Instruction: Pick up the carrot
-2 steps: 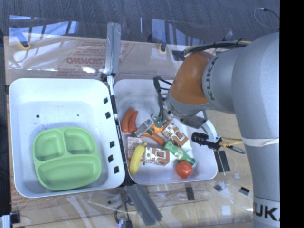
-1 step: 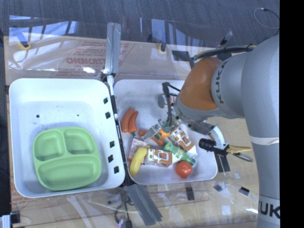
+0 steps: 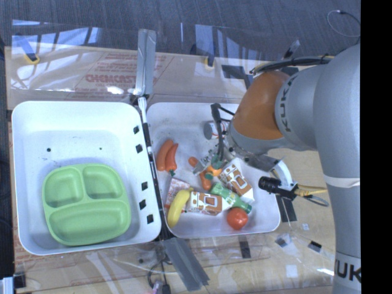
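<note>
Over the right bin: my gripper (image 3: pixel 215 159) hangs low among the toys near the bin's middle, the grey arm with its orange band (image 3: pixel 260 112) reaching in across the right wall.
Pincer state: I cannot tell whether it is spread or pressed together; the tips are lost in the clutter and the wrist shades them.
Carrot: the small orange carrot with a green top (image 3: pixel 207 177) lies near the middle of the right shallow white bin (image 3: pixel 184 112), just under the tool and touching the brown-and-white printed carton (image 3: pixel 236 180).
Neighbours: a pair of orange-red peppers (image 3: pixel 166 155) sits toward the bin's left wall; a yellow banana (image 3: pixel 177 206) lies by the front-left corner, a second printed carton (image 3: pixel 205 203) beside it, a red tomato (image 3: pixel 237 218) near the front wall.
Left bin: a green divided plastic plate (image 3: pixel 86 203) rests toward its front.
How I'd do it well: my judgement is to straddle the carrot across its narrow width, descend straight, and keep clear of the carton so it isn't dragged up too.
Risk: crowding; a tip could land on the carton instead.
</note>
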Motion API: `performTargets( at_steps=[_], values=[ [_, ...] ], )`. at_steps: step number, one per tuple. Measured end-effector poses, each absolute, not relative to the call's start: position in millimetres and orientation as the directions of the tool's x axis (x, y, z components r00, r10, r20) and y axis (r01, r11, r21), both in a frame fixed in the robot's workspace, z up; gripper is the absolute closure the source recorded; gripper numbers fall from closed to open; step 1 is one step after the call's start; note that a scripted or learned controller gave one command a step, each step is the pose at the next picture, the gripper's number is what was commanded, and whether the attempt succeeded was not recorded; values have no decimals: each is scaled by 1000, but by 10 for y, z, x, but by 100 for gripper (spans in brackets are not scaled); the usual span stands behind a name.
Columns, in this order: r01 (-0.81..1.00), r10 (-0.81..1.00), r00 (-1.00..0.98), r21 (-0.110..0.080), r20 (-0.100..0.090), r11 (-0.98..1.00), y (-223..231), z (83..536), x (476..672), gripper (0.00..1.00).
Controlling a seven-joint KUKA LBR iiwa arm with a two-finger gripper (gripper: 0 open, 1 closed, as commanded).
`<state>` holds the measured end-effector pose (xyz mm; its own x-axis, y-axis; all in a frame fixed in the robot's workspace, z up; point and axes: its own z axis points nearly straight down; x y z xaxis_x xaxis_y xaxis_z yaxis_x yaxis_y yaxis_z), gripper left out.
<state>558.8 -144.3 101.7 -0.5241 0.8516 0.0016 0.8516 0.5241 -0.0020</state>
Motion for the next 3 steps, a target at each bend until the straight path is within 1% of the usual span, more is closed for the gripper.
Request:
performTargets(
  at_steps=[2, 3],
  values=[
    [847, 847, -532, -1, -1, 532, -1434, 1217, 5603, 100],
    [826, 826, -564, 1, 0, 564, -782, 2164, 5583, 100]
  ],
)
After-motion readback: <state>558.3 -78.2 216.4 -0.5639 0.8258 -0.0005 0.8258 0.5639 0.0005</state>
